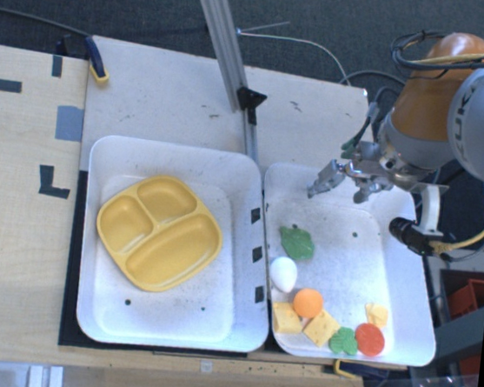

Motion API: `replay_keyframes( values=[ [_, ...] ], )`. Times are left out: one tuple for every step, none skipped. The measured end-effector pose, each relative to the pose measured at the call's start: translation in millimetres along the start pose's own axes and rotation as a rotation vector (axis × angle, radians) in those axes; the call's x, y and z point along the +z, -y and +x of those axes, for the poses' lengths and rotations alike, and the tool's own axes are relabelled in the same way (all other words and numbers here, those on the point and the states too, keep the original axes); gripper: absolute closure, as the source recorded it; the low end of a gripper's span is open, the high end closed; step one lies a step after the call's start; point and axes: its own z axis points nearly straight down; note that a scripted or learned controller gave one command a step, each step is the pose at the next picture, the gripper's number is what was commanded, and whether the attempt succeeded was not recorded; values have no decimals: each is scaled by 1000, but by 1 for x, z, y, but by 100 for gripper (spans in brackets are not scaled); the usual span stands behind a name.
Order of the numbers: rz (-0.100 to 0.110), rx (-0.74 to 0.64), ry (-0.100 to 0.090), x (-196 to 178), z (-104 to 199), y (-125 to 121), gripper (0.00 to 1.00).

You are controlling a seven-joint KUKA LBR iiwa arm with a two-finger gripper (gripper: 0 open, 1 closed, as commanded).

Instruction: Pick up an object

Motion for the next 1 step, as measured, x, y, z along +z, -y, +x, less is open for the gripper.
replay_keyframes(
  values=[
    [1, 6, 1, 135, -78, 26, 0]
  ],
)
